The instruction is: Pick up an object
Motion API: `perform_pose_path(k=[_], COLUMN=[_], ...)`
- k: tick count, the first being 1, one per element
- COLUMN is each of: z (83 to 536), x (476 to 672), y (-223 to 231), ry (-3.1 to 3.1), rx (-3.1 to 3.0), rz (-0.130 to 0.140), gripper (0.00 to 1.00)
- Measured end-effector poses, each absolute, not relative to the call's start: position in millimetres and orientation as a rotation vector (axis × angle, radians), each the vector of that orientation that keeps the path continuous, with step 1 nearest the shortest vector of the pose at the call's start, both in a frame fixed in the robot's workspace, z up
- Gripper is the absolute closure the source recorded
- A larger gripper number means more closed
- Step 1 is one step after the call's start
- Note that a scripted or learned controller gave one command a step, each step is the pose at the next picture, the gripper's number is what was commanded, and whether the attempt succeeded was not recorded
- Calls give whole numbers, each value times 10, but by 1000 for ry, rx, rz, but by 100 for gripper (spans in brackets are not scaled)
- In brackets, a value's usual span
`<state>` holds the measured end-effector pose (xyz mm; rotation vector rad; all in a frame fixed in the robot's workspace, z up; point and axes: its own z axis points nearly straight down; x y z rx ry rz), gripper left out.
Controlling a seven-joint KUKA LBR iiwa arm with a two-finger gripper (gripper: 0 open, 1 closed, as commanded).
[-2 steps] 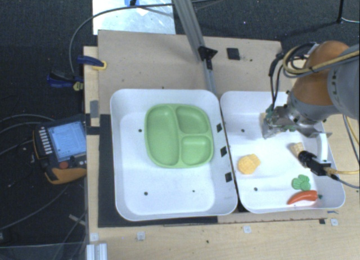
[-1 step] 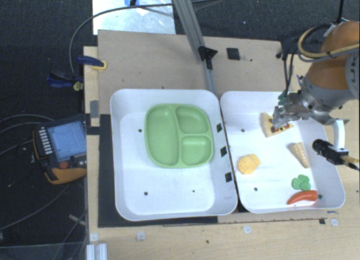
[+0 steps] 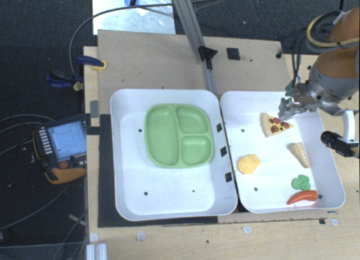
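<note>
Fingers: can't tell from your cam view whether they're open or shut, tips too small/blurred, and nothing visibly between them. Gripper [image 3: 286, 112] sits low over the right bin [image 3: 243, 185], at its 1 o'clock corner, tips touching or just above the top edge of the toy pizza slice [image 3: 274, 125]; contact vs hover not resolvable. Arm [image 3: 332, 56] comes in from your right, orange band up near the frame edge.

Other stuff in right bin, w/ bin centre as ref: yellow lumpy toy food [image 3: 248, 164] at 8 o'clock, cone-shaped piece [image 3: 300, 153] at 3 o'clock, green leafy piece [image 3: 301, 183] at 5 o'clock w/ red sausage-like piece [image 3: 302, 197] just below it, touching or nearly.

Left bin [image 3: 129, 197]: green 3-compartment plate [image 3: 179, 135], upper centre, lying flat.

Handheld pendant w/ lit screen [image 3: 62, 146] on floor at frame's 9 o'clock.
</note>
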<state>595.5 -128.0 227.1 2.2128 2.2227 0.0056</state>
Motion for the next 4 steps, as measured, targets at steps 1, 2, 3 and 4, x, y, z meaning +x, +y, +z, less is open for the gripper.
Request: perform_pose_path(k=[1, 2, 3, 4], z=[2174, 2135, 2265, 2157], x=[5882, 5855, 5739, 5590], y=[-781, -251, 303, 828], ry=[2232, 2233, 2234, 2235], rx=[2212, 2211, 2210, 2211], rz=[3, 3, 5, 2], gripper=[100, 100, 100, 100])
